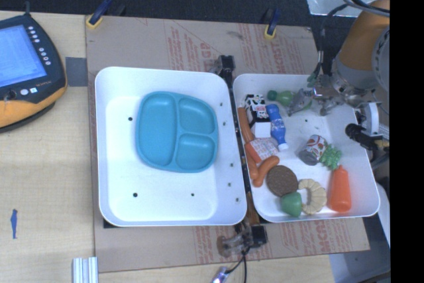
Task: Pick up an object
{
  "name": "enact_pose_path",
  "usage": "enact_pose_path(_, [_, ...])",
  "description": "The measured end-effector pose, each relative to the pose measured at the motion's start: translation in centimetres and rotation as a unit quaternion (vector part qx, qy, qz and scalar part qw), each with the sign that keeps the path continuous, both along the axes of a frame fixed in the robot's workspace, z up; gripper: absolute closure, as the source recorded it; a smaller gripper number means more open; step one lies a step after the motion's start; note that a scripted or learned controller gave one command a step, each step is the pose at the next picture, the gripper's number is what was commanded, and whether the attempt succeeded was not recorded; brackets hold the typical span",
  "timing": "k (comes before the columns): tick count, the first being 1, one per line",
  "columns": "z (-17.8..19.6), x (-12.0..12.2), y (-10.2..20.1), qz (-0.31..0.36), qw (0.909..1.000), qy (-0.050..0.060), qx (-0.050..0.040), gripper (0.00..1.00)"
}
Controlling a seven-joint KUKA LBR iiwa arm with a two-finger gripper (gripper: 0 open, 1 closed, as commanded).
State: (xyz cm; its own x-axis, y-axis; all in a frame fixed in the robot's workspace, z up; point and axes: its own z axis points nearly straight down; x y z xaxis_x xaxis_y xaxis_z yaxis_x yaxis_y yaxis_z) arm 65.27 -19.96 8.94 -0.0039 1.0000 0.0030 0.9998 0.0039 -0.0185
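Tablet: lies at the desk's left edge, well apart from the bins, likely the operator's console.
Left bin: carries a blue divided plate lying flat near its middle, probably a drop-off spot.
Right bin: holds the toy food, crowded towards its left wall and near edge, so the far right corner is barer.
Sausages: lie along the left wall, long axis running far to near.
Milk carton: on its side beside them, long axis also far to near, tipped slightly.
Cookie: flat, touching a green piece and a ring-shaped pastry at the near edge.
Carrot: near right corner, long axis far to near, leafy end pointing to the far side.
Gripper: low over the far part of the right bin, close to a green piece; I cannot tell how the jaws stand, and nothing shows between them.
Judgement: no object is picked yet.
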Motion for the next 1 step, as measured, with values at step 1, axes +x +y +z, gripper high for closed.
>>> enact_pose_path(1, [0.01,-0.02,3.27,0.0,1.0,0.0,-0.0018,0.0])
